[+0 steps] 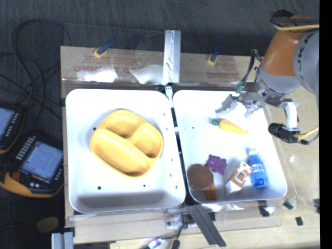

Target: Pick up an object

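My gripper [239, 108] hangs over the back of the right bin [275, 154], its two fingers spread apart with nothing between them. Just below it in the view lies a small orange carrot [231, 126] with a green tip, on the bin floor and apart from the fingers. Toward the front of the same bin sit a purple bunch of grapes [216, 164], a brown round-topped object [200, 177], a small white and orange box [239, 176] and a blue bottle [257, 173].
The left bin [78, 191] holds a large yellow bread-like lump [127, 141]. A raised divider [175, 134] separates the two bins. A black cable fitting [282, 130] hangs off the wrist by the right bin's right wall.
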Robot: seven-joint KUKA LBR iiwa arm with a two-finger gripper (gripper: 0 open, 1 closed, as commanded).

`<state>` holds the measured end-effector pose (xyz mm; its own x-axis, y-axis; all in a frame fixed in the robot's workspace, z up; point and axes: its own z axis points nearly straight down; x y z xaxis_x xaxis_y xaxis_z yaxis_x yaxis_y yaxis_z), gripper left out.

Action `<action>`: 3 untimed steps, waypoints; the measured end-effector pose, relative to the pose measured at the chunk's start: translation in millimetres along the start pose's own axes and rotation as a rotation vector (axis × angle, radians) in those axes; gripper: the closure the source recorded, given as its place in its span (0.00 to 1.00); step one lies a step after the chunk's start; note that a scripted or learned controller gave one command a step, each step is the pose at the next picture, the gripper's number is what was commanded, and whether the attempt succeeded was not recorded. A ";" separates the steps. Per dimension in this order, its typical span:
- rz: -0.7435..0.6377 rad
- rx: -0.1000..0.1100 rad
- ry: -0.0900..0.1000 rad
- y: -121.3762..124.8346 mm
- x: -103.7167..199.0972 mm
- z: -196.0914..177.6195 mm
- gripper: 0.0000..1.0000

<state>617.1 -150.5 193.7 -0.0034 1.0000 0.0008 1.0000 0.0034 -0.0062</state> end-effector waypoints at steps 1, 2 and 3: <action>-0.181 -0.002 -0.002 26.3 -29.0 103.5 0.00; -0.181 0.000 -0.001 26.9 -28.9 97.0 1.00; -0.098 -0.001 -0.002 52.0 25.1 -7.5 1.00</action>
